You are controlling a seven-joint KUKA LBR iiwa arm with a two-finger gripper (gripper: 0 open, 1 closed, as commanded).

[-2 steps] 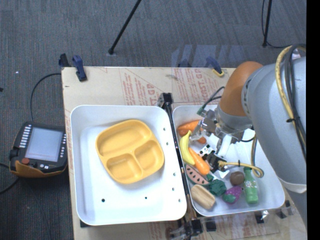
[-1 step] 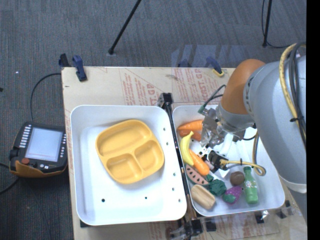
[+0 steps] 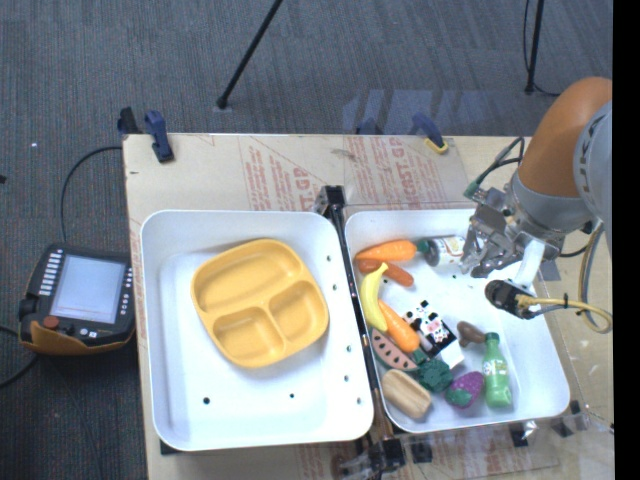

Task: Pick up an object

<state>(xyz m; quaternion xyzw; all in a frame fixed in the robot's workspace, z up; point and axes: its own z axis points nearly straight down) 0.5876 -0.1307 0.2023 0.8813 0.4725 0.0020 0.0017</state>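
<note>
I am at the start of the pick: nothing is in my claw (image 3: 487,250) yet. It hangs over the far corner of the right bin (image 3: 553,353), and I take the step in hand to be the choosing and the approach. Whether my fingers stand apart or together I cannot tell; from this slant they merge into one dark metal cluster.

I take the banana (image 3: 371,301) as my landmark, a smooth yellow curve lying along the bin's left wall. Just beyond it, toward the far wall, sits a carrot (image 3: 386,252), orange and tapered. A second carrot (image 3: 398,326) lies touching the banana on its near side. Beside that stands a small black-and-white block (image 3: 436,329) printed like a cow, boxy and flat-faced. Nearer the front from the banana are a tan bread roll (image 3: 405,393), rounded and matt, a bumpy green piece (image 3: 434,373), and a purple lump (image 3: 464,388), perhaps grapes. Well to the right of the banana stands a glossy green bottle (image 3: 494,371). All look like hard plastic toys, slick and rounded.

Closest to my claw is a small tin-like thing (image 3: 444,249) at the far wall, beyond the banana; that is likely my target. My next move calls for dropping straight down with fingers set across its narrow side, since round, slick shapes may roll away.

In the left bin (image 3: 160,348) lies a yellow tray (image 3: 260,301), three-welled and shiny.
</note>
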